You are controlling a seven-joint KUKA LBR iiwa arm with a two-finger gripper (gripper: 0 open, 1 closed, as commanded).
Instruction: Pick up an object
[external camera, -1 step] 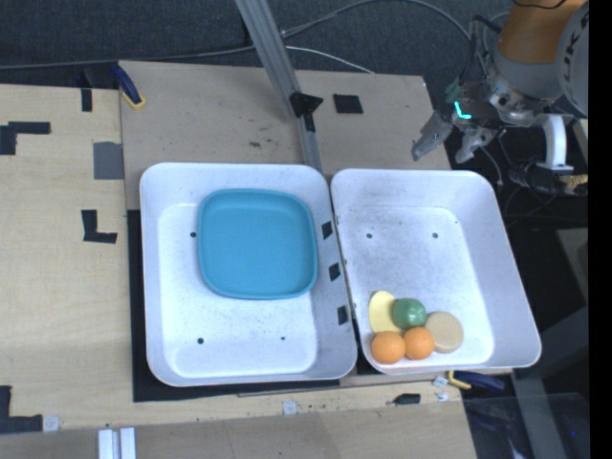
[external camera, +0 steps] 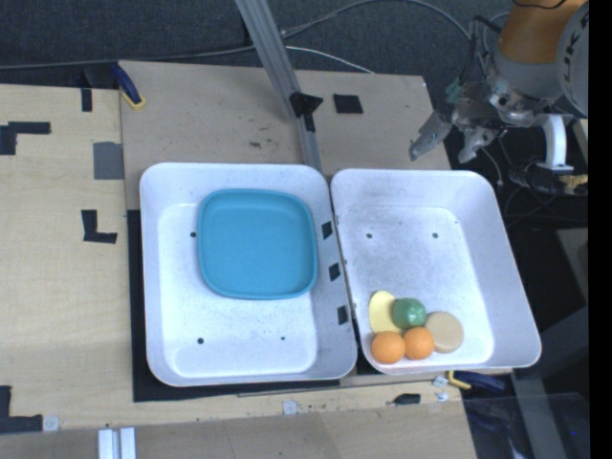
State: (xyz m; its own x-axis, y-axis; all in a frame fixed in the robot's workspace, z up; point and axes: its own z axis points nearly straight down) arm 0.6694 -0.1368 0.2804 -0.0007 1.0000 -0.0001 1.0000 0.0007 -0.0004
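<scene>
Several small items cluster in the near corner of the right bin (external camera: 449,208): a pale yellow piece (external camera: 382,309), a green ball (external camera: 409,312), two orange balls (external camera: 387,348) (external camera: 418,343) and a tan round piece (external camera: 445,331). A blue square plate (external camera: 256,243) lies in the left bin (external camera: 172,285). My gripper (external camera: 449,143) hangs above the bench past the right bin's far edge, at the upper right, well away from the items. Its fingers are spread apart with nothing between them.
A slanted metal post (external camera: 277,55) rises from the bench behind the bins' shared edge. Cables run across the dark floor at the back. Black tape marks dot the wooden bench (external camera: 67,256) on the left.
</scene>
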